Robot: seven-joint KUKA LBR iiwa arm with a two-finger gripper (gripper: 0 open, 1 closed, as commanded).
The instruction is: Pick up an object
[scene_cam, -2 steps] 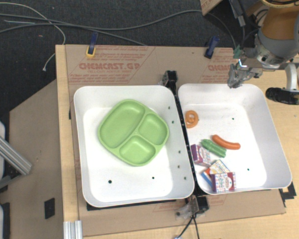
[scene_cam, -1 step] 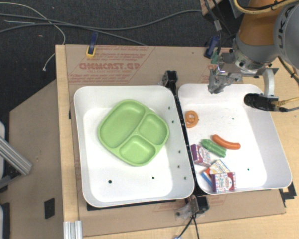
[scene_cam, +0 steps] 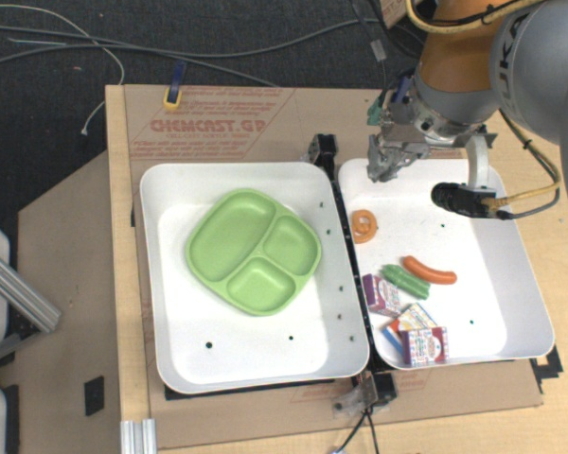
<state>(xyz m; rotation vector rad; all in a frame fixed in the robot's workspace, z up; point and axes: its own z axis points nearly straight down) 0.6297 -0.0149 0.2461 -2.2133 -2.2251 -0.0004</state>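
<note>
My gripper hangs over the far left corner of the right bin, its fingers close together with nothing seen between them. Below it in that bin lie an orange ring, an orange sausage, a green pickle, a purple packet and a red and white carton. A blue piece peeks out beside the carton. The ring is the nearest object to the gripper, a short way toward the front.
A green divided plate lies in the left bin. A black clamp stands at the far end of the rim between the bins. A black fitting with a yellow cable hangs over the right bin.
</note>
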